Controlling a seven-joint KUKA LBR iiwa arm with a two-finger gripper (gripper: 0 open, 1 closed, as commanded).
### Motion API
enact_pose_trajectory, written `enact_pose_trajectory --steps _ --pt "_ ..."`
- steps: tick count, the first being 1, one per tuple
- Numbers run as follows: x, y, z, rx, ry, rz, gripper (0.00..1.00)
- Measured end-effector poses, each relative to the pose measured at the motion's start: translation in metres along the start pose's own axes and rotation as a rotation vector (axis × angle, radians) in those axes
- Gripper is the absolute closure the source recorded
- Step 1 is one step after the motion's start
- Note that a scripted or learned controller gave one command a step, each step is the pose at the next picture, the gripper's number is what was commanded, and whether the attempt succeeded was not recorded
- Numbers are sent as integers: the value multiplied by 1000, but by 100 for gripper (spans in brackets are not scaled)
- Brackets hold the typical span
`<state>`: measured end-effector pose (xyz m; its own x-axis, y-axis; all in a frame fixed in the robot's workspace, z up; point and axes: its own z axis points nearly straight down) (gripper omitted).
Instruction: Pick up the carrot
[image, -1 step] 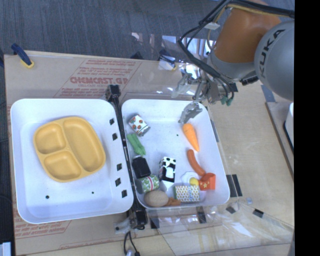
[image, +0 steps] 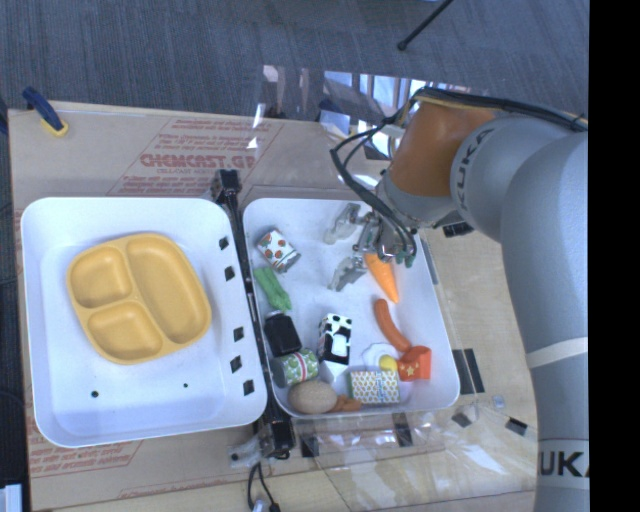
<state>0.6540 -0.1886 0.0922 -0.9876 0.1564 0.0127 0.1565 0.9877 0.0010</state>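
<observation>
1. Clearly, the gripper (image: 350, 246) is seen spread over the right bin (image: 300, 215), its two metallic fingers (image: 343, 222) set apart with bare bin floor between them; nothing is pinched.
2. The carrot (image: 384, 276) is found lying just beside the gripper, on the side toward the arm's wrist, with its green top close under the wrist and its point directed away toward the near rim.
3. For the step to be done well, the gripper would probably need to be shifted toward the wrist side until the carrot's thick middle sits between the fingers, which should be set across its width and not along its length.
4. A low, square descent is judged advisable, since the tapered shape could be squeezed out sideways.
5. The orange sausage-like piece (image: 392, 326), lying beyond the carrot's tip, should be kept out of the closing path.
6. Red print reading "CHEMCAST" is made out on the brown sheet (image: 190, 160) covering the desk, beyond the gripper; the smaller lines cannot be read.
7. Letters "UK" are read low on the arm's grey casing (image: 560, 380).
</observation>
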Motion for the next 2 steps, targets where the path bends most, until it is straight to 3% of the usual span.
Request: enact_pose_trajectory --steps 1,2 --pt "54 -30 0 1 -14 3 0" --pt "52 -27 -12 2 -19 -6 100"
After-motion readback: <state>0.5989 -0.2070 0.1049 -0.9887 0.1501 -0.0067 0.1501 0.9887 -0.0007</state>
